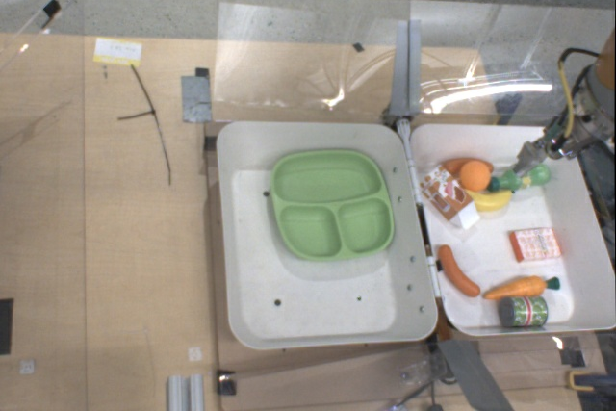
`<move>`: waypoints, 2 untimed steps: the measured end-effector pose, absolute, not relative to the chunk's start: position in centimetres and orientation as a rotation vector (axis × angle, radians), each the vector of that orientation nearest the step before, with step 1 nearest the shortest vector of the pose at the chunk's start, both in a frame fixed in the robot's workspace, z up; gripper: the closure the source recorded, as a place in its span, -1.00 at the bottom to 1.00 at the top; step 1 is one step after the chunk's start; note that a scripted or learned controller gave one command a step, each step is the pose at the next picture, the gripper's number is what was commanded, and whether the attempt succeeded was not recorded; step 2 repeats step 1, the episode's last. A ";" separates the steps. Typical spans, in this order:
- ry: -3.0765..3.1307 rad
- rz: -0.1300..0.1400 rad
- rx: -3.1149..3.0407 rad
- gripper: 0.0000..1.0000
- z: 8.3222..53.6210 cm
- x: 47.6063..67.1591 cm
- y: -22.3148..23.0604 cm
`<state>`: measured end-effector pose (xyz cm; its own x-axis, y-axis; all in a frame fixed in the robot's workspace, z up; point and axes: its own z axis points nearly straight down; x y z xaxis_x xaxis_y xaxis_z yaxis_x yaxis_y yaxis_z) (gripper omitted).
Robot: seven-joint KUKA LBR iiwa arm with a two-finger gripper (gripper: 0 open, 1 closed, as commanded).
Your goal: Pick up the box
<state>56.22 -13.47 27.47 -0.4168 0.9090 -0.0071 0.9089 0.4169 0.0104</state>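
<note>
In the right bin a small pink-orange box lies flat near the right side. A second box, a red and white carton, lies tilted at the bin's left, touching an orange. My gripper reaches in from the right edge and hangs over the bin's back right part, just above a green object. It is well behind the pink-orange box and to the right of the carton. Nothing shows in its grasp.
A banana lies by the orange. A sausage, a carrot and a green can lie along the front of the right bin. The left bin holds a green divided plate.
</note>
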 end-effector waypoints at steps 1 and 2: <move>2.636 0.005 1.692 -1.00 27.3 56.2 -13.5; 2.636 0.005 1.692 -1.00 27.3 56.2 -13.5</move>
